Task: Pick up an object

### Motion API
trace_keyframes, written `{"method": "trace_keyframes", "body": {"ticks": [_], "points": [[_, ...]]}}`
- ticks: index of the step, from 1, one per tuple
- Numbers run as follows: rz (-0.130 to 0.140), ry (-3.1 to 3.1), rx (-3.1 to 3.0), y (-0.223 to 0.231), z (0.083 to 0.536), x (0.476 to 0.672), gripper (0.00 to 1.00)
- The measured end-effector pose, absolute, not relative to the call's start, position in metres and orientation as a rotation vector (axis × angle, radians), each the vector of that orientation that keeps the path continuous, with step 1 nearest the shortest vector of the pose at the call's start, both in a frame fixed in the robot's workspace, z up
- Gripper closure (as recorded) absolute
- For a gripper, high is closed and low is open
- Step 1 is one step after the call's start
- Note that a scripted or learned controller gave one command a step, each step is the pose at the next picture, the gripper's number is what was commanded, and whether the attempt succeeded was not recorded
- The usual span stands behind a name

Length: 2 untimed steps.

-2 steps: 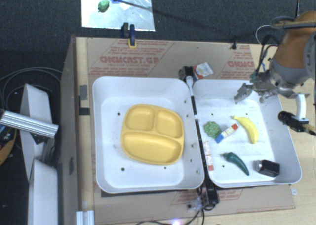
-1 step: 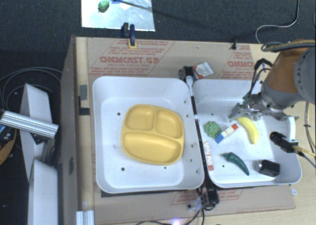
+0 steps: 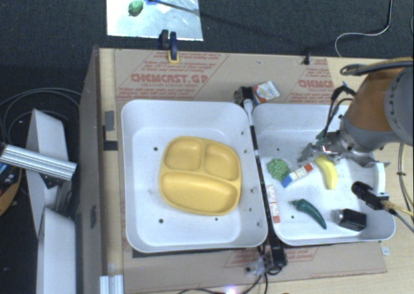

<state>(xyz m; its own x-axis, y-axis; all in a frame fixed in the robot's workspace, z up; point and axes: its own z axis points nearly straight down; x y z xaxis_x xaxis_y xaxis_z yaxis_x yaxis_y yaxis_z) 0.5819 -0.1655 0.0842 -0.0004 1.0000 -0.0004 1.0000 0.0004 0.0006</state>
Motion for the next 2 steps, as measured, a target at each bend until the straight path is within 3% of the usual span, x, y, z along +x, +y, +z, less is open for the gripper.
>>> {"method": "trace_keyframes", "body": {"ticks": [1,2], "points": [[0.003,2.221,2.218,-0.166,0.095,0.583,1.00],[0.006,2.224,2.214,-0.081,0.186,0.600,1.00]]}}
